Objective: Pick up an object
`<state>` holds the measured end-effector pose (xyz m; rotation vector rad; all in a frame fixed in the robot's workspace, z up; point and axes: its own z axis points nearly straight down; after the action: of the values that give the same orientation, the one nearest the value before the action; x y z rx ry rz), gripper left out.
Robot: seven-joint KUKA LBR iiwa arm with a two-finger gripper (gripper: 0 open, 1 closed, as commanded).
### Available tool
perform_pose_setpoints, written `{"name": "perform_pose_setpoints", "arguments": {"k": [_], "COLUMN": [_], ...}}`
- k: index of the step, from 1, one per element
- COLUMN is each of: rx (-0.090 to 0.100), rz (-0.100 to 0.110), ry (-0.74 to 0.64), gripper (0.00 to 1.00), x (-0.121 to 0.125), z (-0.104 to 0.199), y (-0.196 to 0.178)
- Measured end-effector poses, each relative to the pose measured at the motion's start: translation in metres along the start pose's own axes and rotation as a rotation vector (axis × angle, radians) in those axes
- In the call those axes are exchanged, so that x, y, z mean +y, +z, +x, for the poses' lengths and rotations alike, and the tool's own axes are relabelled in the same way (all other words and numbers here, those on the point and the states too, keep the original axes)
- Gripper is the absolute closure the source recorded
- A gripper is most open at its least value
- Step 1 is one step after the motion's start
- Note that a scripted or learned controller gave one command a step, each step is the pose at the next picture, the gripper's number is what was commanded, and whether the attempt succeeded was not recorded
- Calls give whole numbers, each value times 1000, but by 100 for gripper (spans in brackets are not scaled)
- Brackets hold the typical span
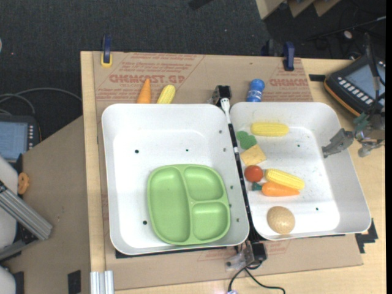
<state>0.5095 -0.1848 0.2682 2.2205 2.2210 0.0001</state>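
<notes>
Two white bins side by side. Left bin (122,164) holds a green divided plate (188,203), near its front. Right bin (343,188) holds the toy food: corn cob (270,129) near the back, long axis left-right; second corn cob (284,179) angled slightly, just above a carrot (280,190) lying left-right, tip right; tan egg-shaped piece (281,220) at front; yellow wedge (253,155); red tomato (253,174); green piece (246,140). Gripper (340,142) at the right bin's right rim, reaching in low from the right; cannot tell its state.
</notes>
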Motion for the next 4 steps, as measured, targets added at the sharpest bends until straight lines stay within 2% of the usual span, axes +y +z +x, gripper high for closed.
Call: {"name": "perform_pose_setpoints", "arguments": {"k": [1,2,3,4], "rx": [6,2,3,5], "rz": [10,3,13,8], "ry": [-5,-5,6,0], "gripper": [0,0,0,0], "x": [63,137,25,-34], "z": [34,58,34,74], "y": [111,170,185,184]}}
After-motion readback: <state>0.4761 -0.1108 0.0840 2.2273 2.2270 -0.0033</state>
